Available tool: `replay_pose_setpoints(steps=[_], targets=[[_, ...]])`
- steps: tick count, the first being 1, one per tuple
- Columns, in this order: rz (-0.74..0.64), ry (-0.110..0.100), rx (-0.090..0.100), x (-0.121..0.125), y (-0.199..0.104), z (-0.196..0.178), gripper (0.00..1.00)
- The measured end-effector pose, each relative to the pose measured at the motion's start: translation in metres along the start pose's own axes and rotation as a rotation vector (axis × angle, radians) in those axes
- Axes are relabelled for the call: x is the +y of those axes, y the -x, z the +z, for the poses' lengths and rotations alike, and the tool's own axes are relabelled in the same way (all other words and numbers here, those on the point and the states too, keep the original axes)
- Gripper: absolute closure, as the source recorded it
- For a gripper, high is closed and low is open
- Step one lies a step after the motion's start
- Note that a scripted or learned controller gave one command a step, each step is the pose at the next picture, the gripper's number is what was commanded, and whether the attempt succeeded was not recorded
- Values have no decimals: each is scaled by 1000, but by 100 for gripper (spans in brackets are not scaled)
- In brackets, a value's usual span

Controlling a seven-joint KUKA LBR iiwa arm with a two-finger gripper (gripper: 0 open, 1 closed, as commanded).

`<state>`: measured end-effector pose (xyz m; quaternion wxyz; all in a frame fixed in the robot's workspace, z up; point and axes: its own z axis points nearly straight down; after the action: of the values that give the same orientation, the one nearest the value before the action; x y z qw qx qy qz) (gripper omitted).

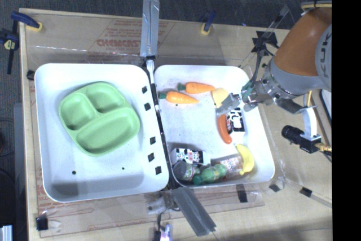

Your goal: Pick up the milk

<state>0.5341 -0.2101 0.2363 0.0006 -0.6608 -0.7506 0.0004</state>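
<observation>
The small grey two-finger gripper (236, 101) hangs at the right of the frame, and I cannot tell how it is set. The little black-and-white milk carton (236, 121) lies just below it, long side running up and down, beside a red-orange sausage (224, 128) in the right white bin (186, 132).
</observation>
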Motion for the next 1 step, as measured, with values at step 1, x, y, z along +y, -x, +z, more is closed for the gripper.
replay_pose_setpoints(steps=[1], targets=[[6,0,0,2,1,-13,0]])
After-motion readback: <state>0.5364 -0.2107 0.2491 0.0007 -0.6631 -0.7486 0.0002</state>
